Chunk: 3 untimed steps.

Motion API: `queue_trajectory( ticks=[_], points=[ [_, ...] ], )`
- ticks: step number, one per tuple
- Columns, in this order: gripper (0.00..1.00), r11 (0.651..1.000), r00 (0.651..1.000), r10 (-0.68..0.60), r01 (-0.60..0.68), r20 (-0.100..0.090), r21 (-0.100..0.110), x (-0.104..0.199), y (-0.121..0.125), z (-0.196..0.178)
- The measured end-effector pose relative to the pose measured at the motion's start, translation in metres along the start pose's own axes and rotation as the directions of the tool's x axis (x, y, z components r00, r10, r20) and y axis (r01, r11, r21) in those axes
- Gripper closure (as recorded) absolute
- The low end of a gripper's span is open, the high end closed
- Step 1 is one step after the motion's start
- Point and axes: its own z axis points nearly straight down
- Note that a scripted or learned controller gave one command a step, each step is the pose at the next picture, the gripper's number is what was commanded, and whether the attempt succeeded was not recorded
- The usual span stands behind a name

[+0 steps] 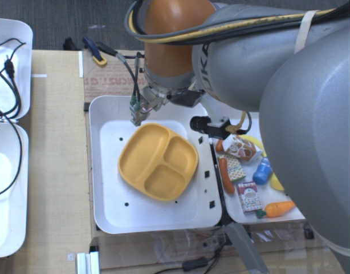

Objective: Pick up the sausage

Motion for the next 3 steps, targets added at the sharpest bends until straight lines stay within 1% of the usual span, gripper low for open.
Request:
queue_trajectory(
  ticks=[1,2,3],
  points=[
    [1.00,0.959,0.959,-0.283,0.283,0.003,-0.015,0.002,0.014,0.115],
    [1.00,1.000,1.000,-0.007,0.007,0.007,-0.028,0.014,0.012,0.123],
    [1.00,0.985,0.985,0.174,-0.174,0.001,-0.001,0.019,-0.014,-0.105]
  ],
)
